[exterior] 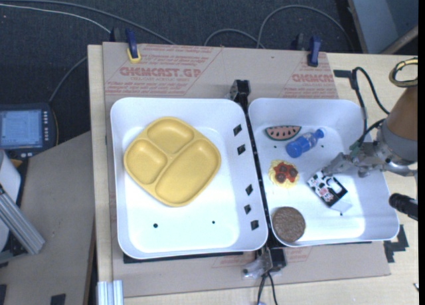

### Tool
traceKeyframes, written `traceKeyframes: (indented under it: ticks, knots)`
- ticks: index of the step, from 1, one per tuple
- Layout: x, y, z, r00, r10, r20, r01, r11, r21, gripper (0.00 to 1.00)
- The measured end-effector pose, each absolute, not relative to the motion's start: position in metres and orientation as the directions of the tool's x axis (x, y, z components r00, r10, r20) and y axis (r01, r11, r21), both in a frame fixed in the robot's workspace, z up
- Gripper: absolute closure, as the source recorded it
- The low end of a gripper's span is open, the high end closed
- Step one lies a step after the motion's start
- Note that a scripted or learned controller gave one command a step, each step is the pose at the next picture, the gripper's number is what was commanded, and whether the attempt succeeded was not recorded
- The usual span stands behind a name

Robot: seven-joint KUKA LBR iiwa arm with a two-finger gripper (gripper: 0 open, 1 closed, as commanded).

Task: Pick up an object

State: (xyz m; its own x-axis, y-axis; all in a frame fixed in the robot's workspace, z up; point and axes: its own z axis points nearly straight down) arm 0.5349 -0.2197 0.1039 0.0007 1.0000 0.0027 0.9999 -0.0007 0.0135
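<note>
The right bin (372, 227) holds several small items. A watermelon slice (283, 131) and a blue bottle (304, 143) lie toward its back. A yellow piece with red bits (284, 173) sits mid-left, and a brown round disc (289, 223) rests at the front left. A black-and-white object (327, 189) lies in the middle of the bin. My gripper (340, 164) reaches in from the right and hovers just above and to the right of that black-and-white object, close to it. Nothing is visibly held.
The left bin (126, 230) carries a yellow divided plate (172, 160). A black divider with clips (247, 164) runs between the bins. Cables and blue clamps (133, 50) sit along the bench's back edge. The arm's grey body (402, 131) covers the right bin's right side.
</note>
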Motion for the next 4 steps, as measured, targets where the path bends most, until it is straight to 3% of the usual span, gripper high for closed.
traceKeyframes:
  ticks: [1, 2, 3, 4]
  knots:
    - [0.539, -0.221, 0.105, -0.001, 1.000, -0.002, 1.000, 0.001, 0.021, 0.00]
    - [0.539, -0.221, 0.113, -0.002, 1.000, -0.004, 1.000, 0.002, 0.019, 1.00]
    - [0.549, -0.224, 0.161, -0.001, 1.000, -0.002, 1.000, 0.001, 0.005, 1.00]
    - [0.554, -0.217, 0.223, -0.003, 1.000, -0.003, 1.000, 0.003, 0.008, 1.00]
